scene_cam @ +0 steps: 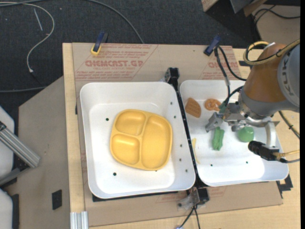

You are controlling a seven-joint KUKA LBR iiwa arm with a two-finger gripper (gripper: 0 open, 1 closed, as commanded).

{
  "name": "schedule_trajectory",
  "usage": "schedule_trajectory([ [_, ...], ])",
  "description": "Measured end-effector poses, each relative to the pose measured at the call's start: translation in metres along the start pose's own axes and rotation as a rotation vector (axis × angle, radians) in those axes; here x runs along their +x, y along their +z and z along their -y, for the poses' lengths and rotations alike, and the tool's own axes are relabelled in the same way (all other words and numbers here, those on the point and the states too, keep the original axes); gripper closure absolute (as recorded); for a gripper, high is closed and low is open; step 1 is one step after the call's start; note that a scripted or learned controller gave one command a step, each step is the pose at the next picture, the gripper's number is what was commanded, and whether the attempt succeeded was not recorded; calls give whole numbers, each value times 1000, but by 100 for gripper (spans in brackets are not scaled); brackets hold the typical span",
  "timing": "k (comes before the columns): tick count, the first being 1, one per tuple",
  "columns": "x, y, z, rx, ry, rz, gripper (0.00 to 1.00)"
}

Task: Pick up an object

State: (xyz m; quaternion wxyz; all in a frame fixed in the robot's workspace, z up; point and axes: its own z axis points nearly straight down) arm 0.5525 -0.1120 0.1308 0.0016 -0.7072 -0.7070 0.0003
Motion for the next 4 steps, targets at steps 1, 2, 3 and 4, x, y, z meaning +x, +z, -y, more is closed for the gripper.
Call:
schedule_trajectory([
  [1, 1, 48, 0, 1, 1, -1, 0],
  [2, 1, 35, -1, -3, 0, 0, 100],
  [3, -4, -28, 0, -8, -1, 3, 100],
  [4, -10, -91, -3, -11, -1, 4, 100],
])
